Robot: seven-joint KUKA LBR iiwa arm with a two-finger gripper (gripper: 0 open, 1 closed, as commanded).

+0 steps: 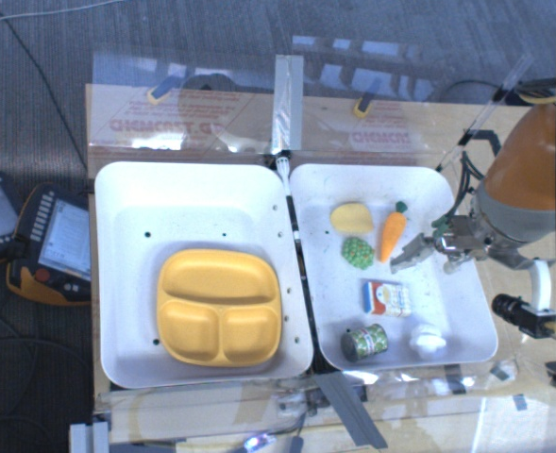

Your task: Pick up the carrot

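On the far left, the left bin [126, 215] carried the yellow divided tray [220, 305], three compartments, nothing to do with this job. Across the divider sat the right bin [466, 300], and that was where the action was.

First came the yellow lumpy piece [352, 218], perhaps a potato or lemon, with the green knobbly ball [357, 252] just below it. Further down lay the small carton [385, 297], the green can [363, 342] on its side, and a white object [429, 341] near the front corner.

Then the carrot [391, 234], lying flat on the bin floor in the upper middle of the right bin, just beside the yellow piece and the green ball but apparently apart from both. Its long axis ran nearly up and down the view, tilted slightly; the green top pointed to the far rim, the narrow orange tip to the near side.

Just to the right hovered the gripper [421, 251], fingers parted, nothing between them, the nearest finger close to the carrot's lower end. This read as the approach step, with the grasp not yet made.

The next move, by my reckoning, called for a shift left over the carrot's middle, fingers turned to close across its width, then a descent without nudging the green ball.
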